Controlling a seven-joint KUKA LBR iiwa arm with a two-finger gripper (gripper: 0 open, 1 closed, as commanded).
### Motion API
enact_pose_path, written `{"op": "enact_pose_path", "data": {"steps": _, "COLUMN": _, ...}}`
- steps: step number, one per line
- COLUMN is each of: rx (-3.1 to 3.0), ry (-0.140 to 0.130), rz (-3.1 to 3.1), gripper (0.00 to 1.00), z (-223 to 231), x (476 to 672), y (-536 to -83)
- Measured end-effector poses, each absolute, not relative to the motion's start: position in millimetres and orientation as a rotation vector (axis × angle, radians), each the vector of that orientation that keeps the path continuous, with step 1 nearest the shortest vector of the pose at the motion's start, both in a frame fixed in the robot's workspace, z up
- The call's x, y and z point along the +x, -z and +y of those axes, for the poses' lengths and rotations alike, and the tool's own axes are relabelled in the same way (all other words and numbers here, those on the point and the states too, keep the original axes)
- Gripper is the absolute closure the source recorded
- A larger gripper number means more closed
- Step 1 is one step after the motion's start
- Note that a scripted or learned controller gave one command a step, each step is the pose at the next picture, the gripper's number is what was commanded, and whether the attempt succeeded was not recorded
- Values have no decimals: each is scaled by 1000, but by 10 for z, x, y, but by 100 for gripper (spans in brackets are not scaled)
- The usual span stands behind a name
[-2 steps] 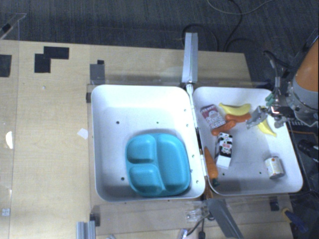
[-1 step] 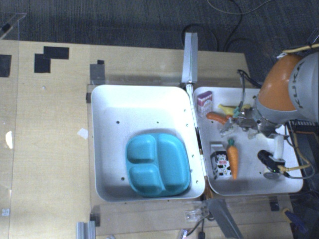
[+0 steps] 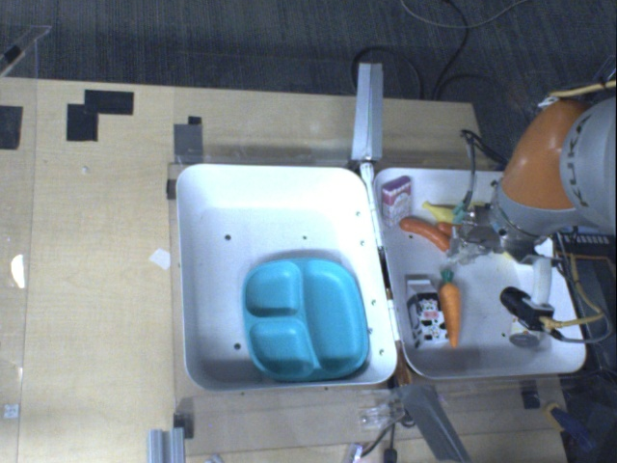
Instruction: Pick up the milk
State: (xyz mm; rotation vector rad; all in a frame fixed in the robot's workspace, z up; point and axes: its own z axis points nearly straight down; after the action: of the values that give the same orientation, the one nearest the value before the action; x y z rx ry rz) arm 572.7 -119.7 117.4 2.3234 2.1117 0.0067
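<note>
The milk (image 3: 425, 317), a small carton with black-and-white cow patches, lies near the front left of the right bin (image 3: 569, 360). An orange carrot (image 3: 449, 312) lies right beside it. My gripper (image 3: 464, 246) hangs over the middle of the right bin, behind and to the right of the milk, just above the carrot's green top. Nothing shows in its grasp.
A red-orange sausage (image 3: 424, 231) and a yellow piece (image 3: 439, 210) lie just left of the gripper. A purple-and-white carton (image 3: 395, 201) stands in the right bin's back left corner. The left bin (image 3: 207, 201) holds a blue divided tray (image 3: 306, 317).
</note>
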Motion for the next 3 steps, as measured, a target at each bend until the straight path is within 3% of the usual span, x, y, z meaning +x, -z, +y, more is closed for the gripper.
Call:
{"op": "enact_pose_path", "data": {"steps": 1, "rx": 2332, "ry": -18, "rz": 2083, "gripper": 100, "z": -945, "x": 5179, "y": -903}}
{"op": "enact_pose_path", "data": {"steps": 2, "rx": 2477, "ry": -3, "rz": 1931, "gripper": 100, "z": 62, "x": 5232, "y": -1835}}
{"op": "enact_pose_path", "data": {"steps": 3, "rx": 2861, "ry": 1, "rz": 1296, "gripper": 100, "z": 239, "x": 4879, "y": -2177}}
